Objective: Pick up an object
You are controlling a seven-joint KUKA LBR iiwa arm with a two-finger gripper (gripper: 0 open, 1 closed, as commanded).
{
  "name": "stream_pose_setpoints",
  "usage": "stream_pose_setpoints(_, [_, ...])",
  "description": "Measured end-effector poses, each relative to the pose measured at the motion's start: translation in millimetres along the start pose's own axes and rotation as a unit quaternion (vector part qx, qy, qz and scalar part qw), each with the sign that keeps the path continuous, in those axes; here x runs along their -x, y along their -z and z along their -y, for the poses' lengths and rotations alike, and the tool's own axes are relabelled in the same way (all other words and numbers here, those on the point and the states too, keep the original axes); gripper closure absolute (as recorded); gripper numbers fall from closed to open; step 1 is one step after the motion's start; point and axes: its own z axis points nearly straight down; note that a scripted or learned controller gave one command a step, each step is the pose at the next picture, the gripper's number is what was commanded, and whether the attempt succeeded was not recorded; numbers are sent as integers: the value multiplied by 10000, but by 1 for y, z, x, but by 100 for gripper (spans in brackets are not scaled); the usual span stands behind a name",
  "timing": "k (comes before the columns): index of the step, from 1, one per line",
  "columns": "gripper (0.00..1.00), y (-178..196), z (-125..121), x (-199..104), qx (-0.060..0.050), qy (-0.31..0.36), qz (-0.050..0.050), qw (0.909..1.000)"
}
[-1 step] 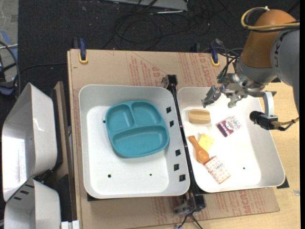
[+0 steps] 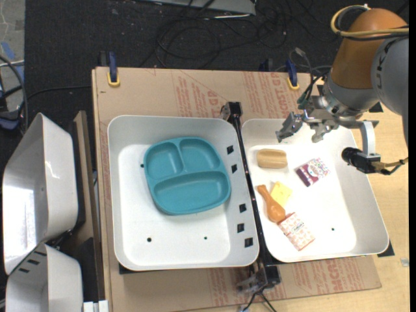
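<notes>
My gripper hangs over the back of the right bin, its two fingers spread apart with nothing between them. Just below and left of it lies a tan bread roll. A small purple-and-white packet lies to the right of the roll. Nearer the front are a yellow block, an orange spoon-like piece and a red-and-white packet.
The left bin holds a teal divided plate. A black divider with clips runs between the bins. White tubs stand off the bench at the left. Blue clamps grip the bench's back edge.
</notes>
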Motion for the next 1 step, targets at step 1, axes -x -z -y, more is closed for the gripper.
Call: stream_pose_setpoints(1, [0, -43, 3, -4, -14, -5, 1, 10000])
